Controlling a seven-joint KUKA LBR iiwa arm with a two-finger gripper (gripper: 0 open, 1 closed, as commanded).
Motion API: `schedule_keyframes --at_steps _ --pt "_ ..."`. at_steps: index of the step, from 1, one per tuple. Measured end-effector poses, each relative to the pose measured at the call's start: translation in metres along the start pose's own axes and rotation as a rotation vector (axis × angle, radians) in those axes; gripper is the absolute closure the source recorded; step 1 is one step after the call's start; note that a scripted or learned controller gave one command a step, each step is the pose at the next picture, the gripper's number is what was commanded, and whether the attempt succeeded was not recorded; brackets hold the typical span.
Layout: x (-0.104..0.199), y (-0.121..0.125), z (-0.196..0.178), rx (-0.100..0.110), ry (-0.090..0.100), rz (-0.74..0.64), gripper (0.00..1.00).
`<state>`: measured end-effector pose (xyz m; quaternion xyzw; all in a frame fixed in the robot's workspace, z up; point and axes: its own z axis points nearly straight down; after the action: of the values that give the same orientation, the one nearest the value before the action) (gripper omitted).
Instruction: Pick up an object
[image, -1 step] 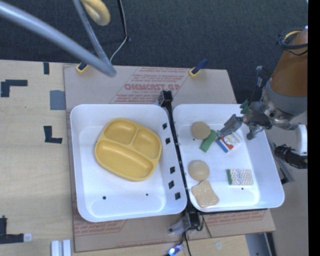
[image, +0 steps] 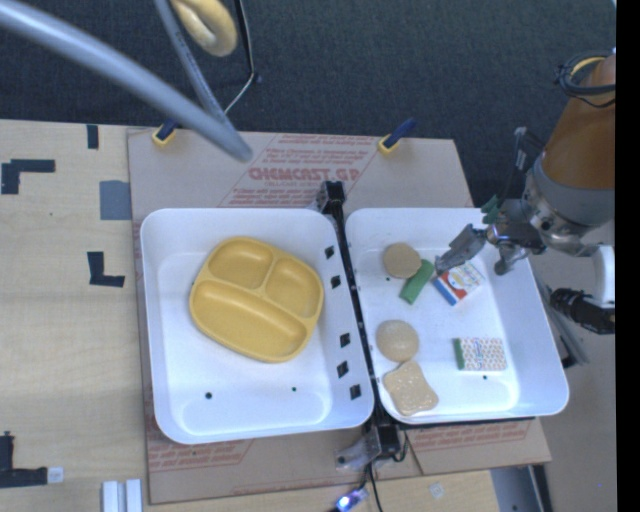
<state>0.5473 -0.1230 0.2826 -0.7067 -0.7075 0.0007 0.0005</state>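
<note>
Hovering over the right white bin, the gripper has its two fingers apart, clasping nothing. Just below them lies a small red, white and blue packet, a green block beside it. A yellow divided plate fills the left bin.

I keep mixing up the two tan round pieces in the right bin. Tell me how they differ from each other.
The upper round piece lies near the far end of the right bin, touching the green block. The lower round piece sits nearer the camera, just above the toast slice, and looks slightly larger and paler. The upper one is closer to the gripper. Both are tan, flat-lying discs beside the bin divider.
</note>
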Motion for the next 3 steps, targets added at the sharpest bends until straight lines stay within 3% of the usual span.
schedule_keyframes --at_steps 3 --pt "-0.004 0.009 0.155 0.006 0.001 0.000 0.00"
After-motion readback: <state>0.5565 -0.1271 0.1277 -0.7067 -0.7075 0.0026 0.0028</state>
